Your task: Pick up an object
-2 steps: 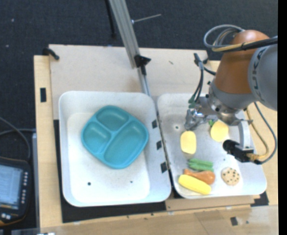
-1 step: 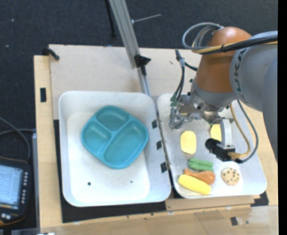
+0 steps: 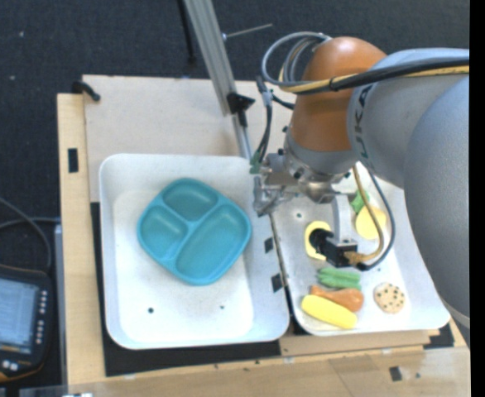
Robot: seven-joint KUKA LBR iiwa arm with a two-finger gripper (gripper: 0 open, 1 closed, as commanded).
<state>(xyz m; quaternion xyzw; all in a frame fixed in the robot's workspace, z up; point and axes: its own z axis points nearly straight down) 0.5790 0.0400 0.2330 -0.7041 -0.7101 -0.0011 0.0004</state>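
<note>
Over on the left side of the desk [image 3: 143, 114], the left bin [image 3: 127, 313] carries a teal divided plate [image 3: 194, 230], three compartments showing, lying flat and a little skewed near the bin's middle. Right beside it, touching along the shared edge, the right bin [image 3: 420, 296] holds the small things: a yellow banana-shaped toy [image 3: 328, 311] near the front edge, an orange carrot-like piece [image 3: 342, 295] just behind it and touching it, a green piece [image 3: 338, 278] behind that, and a round tan cookie with dark spots [image 3: 389, 298] just beside them to the right. A yellow ring-shaped piece [image 3: 315, 240] lies further back, half hidden by a black fitting and cable, and a pale yellow and green thing [image 3: 368, 215] sits behind the cabling, too covered to name. A slanted aluminium rail [image 3: 213, 44] runs down from the top toward the gap between the bins. Off the desk at lower left rests a control pendant [image 3: 7, 308] with a screen. The grey arm [image 3: 429, 164] comes in from the right, bulky, its orange band [image 3: 338, 89] above the wrist, the wrist pointing down over the back left of the right bin. The end effector [image 3: 267, 195] hangs close to the dividing edge, well apart from the toys at the front; whether it is spread or closed I cannot tell, and nothing shows in its grasp.
</note>
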